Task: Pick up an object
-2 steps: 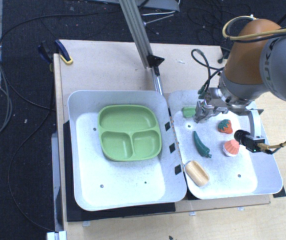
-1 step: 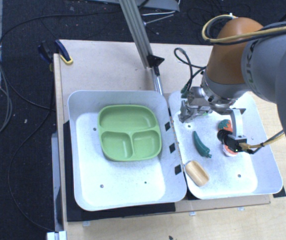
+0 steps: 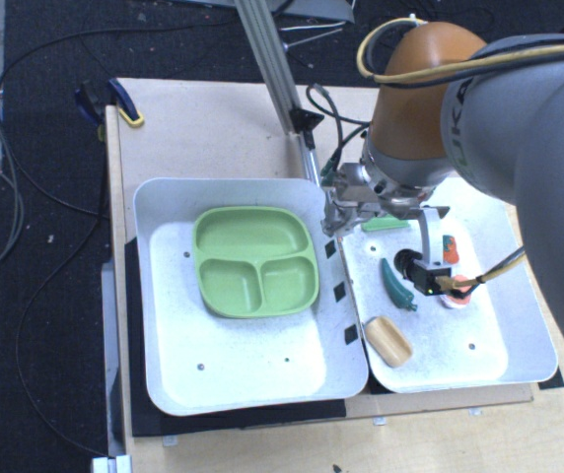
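The gripper (image 3: 344,213), open or closed one cannot tell, is hanging over the right white bin's (image 3: 484,363) far-left corner, lifting nothing visible, with the teal curved plastic piece (image 3: 397,284) lying unpicked.

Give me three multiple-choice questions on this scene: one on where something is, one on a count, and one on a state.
1. Where does the tan block lie?
A. in the view's right bin
B. on the plate
C. outside both bins

2. How many compartments has the green plate?
A. two
B. three
C. four

3. How does the green plate lie?
A. upside down
B. on its edge
C. face up

Answers:
1. A, it rests on that bin's floor near the front edge.
2. B, ridges part one long well from two smaller ones.
3. C, its wells open upward.
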`<state>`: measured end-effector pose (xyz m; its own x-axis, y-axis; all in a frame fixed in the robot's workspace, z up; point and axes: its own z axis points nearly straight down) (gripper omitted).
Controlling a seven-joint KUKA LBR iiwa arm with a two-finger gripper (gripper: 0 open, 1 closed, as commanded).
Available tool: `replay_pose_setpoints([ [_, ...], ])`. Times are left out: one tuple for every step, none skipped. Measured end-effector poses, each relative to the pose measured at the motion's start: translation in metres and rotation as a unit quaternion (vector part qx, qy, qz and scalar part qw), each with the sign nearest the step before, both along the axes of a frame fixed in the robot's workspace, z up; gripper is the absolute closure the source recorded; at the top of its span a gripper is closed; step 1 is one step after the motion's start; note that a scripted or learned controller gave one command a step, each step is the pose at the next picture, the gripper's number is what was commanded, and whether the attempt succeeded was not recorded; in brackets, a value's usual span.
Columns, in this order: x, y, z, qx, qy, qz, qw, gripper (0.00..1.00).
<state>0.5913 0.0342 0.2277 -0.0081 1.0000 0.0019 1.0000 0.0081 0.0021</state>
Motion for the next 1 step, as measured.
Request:
replay_pose_setpoints([
  [0.0072,0.0486,-0.0022,-0.0003,0.000,0.000,1.0000,1.00],
])
